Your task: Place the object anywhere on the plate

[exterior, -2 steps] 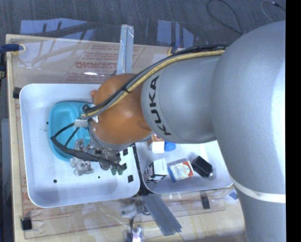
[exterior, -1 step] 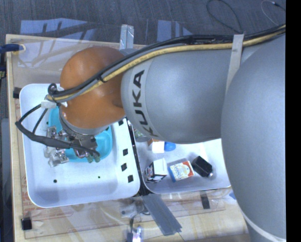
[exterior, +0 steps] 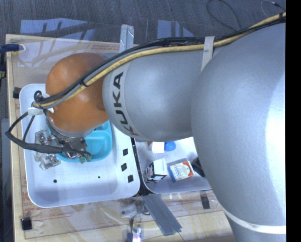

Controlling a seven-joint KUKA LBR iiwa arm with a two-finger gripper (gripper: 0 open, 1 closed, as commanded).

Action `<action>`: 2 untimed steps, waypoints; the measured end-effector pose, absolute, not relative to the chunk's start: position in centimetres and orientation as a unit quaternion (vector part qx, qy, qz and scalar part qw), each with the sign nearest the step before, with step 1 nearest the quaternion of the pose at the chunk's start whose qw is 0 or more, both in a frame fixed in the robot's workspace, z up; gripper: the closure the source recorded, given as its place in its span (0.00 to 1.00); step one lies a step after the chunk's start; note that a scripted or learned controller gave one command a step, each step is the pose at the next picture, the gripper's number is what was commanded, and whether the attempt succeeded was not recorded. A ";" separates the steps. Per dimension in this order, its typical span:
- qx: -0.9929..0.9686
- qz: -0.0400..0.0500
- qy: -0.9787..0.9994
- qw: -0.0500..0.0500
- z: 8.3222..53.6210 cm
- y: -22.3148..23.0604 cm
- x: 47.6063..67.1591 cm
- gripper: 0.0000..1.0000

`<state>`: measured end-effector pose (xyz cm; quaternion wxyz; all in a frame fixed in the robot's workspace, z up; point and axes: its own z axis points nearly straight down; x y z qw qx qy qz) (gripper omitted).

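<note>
Camera view: gripper (exterior: pixel 47 153) over left bin (exterior: pixel 79 190) beside blue plate (exterior: pixel 101 142), grasp can't tell; next needs centring over plate.

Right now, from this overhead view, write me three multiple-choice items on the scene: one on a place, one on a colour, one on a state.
1. Where does the plate lie?
A. Left bin
B. Right bin
C. Bench outside the bins

2. What colour is the plate?
A. Red
B. Blue
C. Black

3. How does the arm stand?
A. Clear of both bins
B. Over the right bin alone
C. Stretched across to the left bin

Key: 1 A, the plate sits inside the left bin. 2 B, its visible part is light blue. 3 C, the orange wrist band hangs above the left bin.
</note>
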<state>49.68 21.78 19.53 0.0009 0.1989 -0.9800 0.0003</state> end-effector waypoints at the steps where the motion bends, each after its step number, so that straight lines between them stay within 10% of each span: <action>1: 0.152 0.000 -0.988 0.001 9.1 16.5 48.6 1.00; 2: 0.151 0.000 -0.988 0.001 9.1 16.5 48.6 0.00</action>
